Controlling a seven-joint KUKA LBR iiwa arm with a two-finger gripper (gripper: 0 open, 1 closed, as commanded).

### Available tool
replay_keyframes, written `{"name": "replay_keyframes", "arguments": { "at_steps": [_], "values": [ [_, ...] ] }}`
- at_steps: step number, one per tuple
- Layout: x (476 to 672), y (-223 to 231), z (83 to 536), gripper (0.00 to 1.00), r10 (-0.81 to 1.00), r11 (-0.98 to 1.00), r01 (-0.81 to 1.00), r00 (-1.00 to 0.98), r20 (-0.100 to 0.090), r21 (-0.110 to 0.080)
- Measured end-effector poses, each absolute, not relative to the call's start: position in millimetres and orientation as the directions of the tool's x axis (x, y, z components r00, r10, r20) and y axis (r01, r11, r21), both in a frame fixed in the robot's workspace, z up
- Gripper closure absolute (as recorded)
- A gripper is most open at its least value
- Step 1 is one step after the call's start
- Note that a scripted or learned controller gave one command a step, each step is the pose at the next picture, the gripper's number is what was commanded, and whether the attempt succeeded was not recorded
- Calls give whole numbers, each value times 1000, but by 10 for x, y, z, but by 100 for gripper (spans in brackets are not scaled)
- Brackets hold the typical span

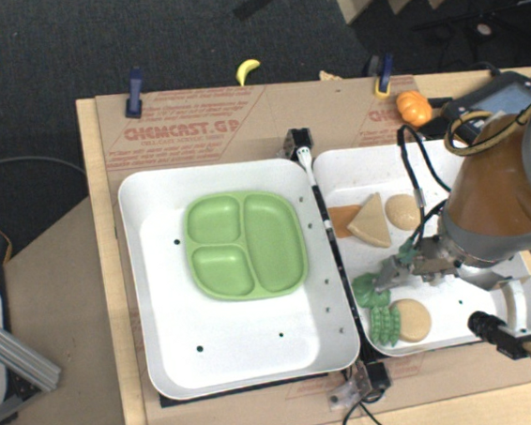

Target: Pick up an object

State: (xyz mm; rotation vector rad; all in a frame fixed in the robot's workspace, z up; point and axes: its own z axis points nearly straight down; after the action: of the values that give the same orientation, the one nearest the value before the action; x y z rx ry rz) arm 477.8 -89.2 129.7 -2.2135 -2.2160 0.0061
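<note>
Green toy (378, 313) beside gripper (392, 275) (near bin divider (330, 247)).

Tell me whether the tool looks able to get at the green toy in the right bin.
Probably yes. The tool hangs just above and right of the green toy, nothing lies over the toy, though a round tan piece touches its right side.

One fixed camera watched from above my bench (121, 269), tilted so the far edge with its two blue clamps (133, 94) sat at the top of frame. It stood far enough back to take in both white bins: left bin (167, 349) whole, right bin (355, 164) partly under my arm (495, 201), which entered from the right. Dark carpet (87, 37) showed beyond the bench.
</note>
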Motion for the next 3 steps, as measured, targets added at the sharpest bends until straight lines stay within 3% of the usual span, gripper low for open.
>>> {"name": "replay_keyframes", "arguments": {
  "at_steps": [1, 2, 3],
  "values": [
    [4801, -913, 1444, 100, 1000, -2, 1000, 2, -1, 2],
    [4809, -597, 2254, 100, 1000, 5, 1000, -5, 0, 9],
    [5133, -1841, 1336, 100, 1000, -9, 1000, 9, -5, -1]
  ]
}}
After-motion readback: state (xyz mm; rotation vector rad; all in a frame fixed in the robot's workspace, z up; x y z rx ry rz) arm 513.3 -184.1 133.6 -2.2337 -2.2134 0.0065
